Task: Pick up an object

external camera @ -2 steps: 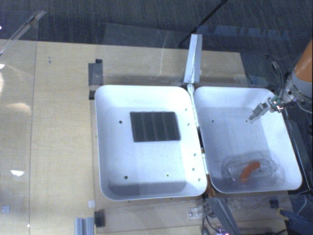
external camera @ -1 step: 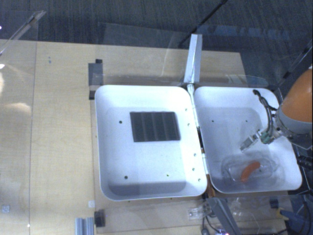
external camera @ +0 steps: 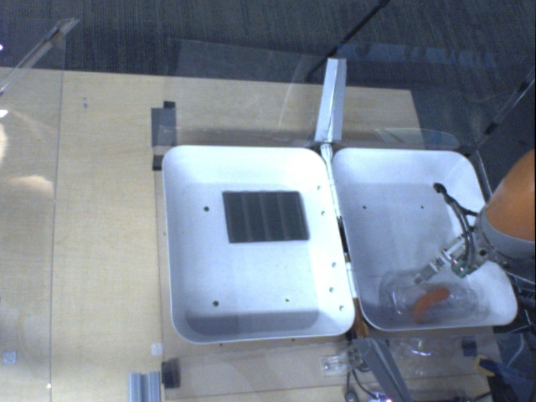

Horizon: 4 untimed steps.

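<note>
Though not yet done, well under way, judging by the layout. Starting at the left: bench [external camera: 84, 224], then the left bin [external camera: 180, 249], holding a dark ribbed pad [external camera: 265, 216] near its centre, slightly toward 11 o'clock. No sign of work needed there.

Next, across the shared rim, the right bin [external camera: 377, 174]. Toward 5 o'clock in it, a clear cup [external camera: 402, 291] lying on the floor, with an orange piece [external camera: 431, 301] in or just behind it; hard to say which through the clear wall. Resting on the bin floor, not raised.

At 1 o'clock from the orange piece, the gripper [external camera: 448, 265], low over the bin, close to the cup and perhaps touching it; too blurred to be sure. Cannot tell whether wide or narrow, nor whether anything gripped. Farther right, at 3 o'clock of the bin, the arm [external camera: 512, 203] with its orange band, leaning in over the rim.

Judged so: reach into the bin done, descent toward the target likely done or nearly so. Left to do: a firm close on the cup or the orange piece, then a lift clear of the floor. No evidence of a hold so far, so counted as not yet picked.
</note>
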Each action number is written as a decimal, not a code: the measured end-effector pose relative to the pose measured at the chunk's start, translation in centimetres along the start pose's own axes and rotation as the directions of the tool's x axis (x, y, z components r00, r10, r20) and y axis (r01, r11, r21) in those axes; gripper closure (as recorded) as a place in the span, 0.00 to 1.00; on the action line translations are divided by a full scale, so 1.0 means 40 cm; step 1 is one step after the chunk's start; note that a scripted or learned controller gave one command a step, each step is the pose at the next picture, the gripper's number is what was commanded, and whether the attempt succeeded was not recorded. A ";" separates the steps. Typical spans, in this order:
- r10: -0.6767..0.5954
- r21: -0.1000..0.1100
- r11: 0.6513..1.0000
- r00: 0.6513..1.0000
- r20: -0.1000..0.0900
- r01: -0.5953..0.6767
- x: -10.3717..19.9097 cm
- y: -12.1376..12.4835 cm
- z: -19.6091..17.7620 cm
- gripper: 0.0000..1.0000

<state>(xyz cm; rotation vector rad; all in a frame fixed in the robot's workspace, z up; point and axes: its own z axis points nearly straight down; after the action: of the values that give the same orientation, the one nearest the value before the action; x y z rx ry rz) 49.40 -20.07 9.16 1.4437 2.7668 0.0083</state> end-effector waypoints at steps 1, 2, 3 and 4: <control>-0.147 -0.006 0.989 0.989 0.001 0.147 0.213 0.153 -0.002 0.00; 0.272 0.002 0.962 0.962 -0.004 -0.272 0.231 0.156 0.000 0.00; 0.271 -0.009 0.963 0.963 0.001 -0.271 0.226 0.166 -0.031 1.00; 0.354 0.011 0.935 0.935 -0.007 -0.354 0.271 0.181 -0.237 1.00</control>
<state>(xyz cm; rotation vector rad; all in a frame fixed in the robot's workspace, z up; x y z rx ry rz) 48.92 -6.99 18.59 1.9264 2.4729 0.0068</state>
